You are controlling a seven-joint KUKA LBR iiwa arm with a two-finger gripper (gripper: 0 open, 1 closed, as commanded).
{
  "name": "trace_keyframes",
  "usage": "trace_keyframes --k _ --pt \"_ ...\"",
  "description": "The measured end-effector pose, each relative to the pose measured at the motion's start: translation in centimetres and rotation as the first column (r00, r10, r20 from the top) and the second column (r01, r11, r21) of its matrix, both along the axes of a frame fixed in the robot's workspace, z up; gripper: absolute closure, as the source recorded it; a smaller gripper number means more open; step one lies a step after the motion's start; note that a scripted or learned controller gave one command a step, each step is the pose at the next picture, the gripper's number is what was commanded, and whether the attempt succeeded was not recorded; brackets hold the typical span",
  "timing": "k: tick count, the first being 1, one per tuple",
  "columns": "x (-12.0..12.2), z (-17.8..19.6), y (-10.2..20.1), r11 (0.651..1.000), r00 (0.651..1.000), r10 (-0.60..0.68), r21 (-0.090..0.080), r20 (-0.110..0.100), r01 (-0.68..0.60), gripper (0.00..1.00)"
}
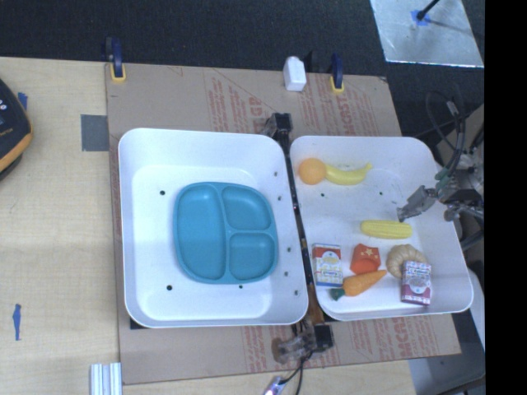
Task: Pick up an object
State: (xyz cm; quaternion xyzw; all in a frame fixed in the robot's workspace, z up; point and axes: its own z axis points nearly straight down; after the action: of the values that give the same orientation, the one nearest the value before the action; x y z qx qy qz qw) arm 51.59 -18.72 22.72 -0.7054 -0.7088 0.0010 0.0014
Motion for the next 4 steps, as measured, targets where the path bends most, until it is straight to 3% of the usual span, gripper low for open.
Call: trace_keyframes --k 1,2,3,4 --pt "3.3 -6.1 2.8 1.000 1.000 0.001 -0.001 -0.001 -0.001 0.00" --pt "1.9 -12.2 3.1 1.000 1.000 0.000 -0.002 0.001 0.000 0.00" --pt "6.0 -13.5 6.9 1.000 1.000 0.002 -0.001 0.001 -0.002 0.00" --pt "8.5 -13.5 6.8 1.000 1.000 -0.001 0.000 0.002 0.001 0.00"
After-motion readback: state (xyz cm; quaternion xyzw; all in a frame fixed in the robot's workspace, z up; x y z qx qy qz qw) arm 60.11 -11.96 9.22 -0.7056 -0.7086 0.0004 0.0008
